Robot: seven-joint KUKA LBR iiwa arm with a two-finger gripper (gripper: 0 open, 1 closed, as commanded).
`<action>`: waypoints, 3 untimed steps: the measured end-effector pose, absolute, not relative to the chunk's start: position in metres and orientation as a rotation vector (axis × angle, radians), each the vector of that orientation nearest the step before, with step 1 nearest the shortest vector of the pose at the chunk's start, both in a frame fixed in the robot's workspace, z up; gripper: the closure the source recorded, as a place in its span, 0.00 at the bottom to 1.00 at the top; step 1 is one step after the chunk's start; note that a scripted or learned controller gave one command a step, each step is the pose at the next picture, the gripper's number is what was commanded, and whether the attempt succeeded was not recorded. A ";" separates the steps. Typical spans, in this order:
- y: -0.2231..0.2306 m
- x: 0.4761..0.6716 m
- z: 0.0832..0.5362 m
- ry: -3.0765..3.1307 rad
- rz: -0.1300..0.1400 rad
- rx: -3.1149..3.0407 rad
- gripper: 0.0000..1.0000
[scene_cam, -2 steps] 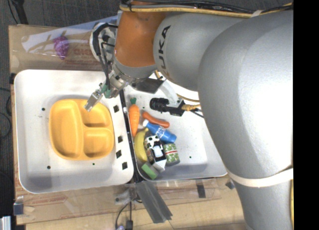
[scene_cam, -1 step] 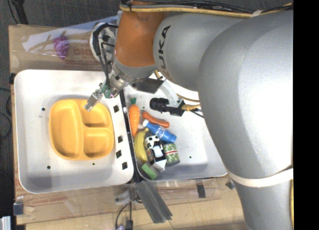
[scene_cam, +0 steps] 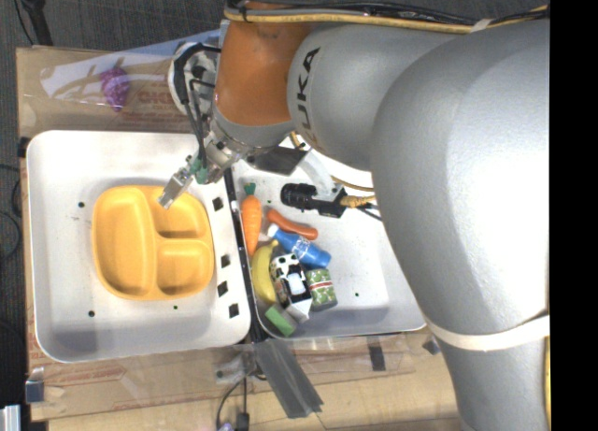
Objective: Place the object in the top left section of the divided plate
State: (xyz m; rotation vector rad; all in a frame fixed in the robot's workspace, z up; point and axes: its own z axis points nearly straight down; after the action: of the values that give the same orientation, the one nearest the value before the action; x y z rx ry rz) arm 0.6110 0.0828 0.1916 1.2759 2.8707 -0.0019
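**Tool over the divided plate's upper edge**

The tool hangs above the yellow divided plate in the left bin; I cannot tell how it is set. A small green object shows at it. Carrot, banana and other toys lie in the right bin.

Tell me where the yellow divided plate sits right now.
The yellow divided plate lies in the left white bin, near its middle, with the gripper just above its upper right corner.
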 end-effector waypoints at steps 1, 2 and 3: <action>0.083 0.611 0.192 2.871 -0.002 1.276 0.00; 0.083 0.611 0.192 2.871 -0.002 1.276 0.00; 0.083 0.611 0.192 2.871 -0.002 1.276 0.00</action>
State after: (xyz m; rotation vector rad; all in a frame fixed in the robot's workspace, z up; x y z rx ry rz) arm 0.6110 0.0828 0.1916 1.2758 2.8708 -0.0020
